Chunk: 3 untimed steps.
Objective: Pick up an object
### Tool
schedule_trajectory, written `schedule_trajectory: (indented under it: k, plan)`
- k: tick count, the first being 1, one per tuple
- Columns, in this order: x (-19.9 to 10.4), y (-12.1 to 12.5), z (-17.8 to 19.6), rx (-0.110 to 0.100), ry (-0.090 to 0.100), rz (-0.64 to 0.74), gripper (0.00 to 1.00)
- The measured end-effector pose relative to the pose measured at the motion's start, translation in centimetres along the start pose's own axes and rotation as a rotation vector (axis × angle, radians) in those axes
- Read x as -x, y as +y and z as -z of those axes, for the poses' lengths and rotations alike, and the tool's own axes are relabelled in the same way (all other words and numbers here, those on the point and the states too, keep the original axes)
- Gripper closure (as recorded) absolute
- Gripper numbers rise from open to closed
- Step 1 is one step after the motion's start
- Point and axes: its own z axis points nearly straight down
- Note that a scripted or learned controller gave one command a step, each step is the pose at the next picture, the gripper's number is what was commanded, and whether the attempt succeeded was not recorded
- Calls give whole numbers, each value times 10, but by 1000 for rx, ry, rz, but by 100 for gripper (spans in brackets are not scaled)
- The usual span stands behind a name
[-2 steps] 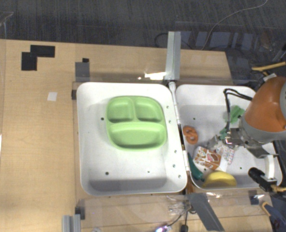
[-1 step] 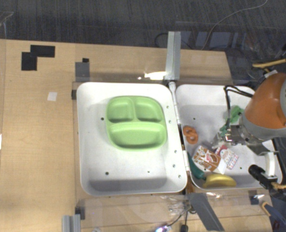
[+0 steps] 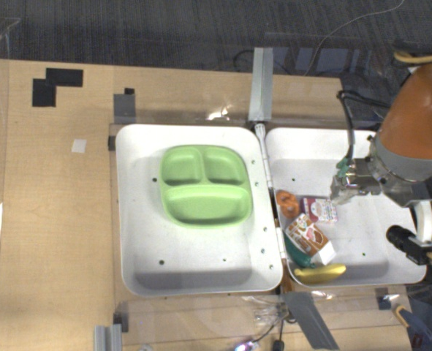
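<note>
One pouch [image 3: 324, 210] sits right below the claw [image 3: 343, 189] in the right bin [image 3: 369, 269], away from its front-left corner pile; can't tell the claw's state, so drop straight down on it.

The shallow white right bin [image 3: 362, 141] has bare floor along its far side and toward its right wall. Against its left wall, a cluster blocks the near corner: a small pink-and-white packet [image 3: 323, 210], a red-brown snack box [image 3: 310, 239] and a yellow banana [image 3: 321, 273]. The claw [image 3: 343, 186] hangs just beyond the packet.
</note>
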Motion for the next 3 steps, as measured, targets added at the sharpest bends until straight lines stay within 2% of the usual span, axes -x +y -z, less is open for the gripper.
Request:
schedule_trajectory:
  k: [1, 2, 3]
  plan:
    - [0, 0, 0, 0, 0, 0, 0]
    - [33, 60, -87, -3, 0, 123, 0]
    - [66, -23, -139, 13, -5, 123, 0]
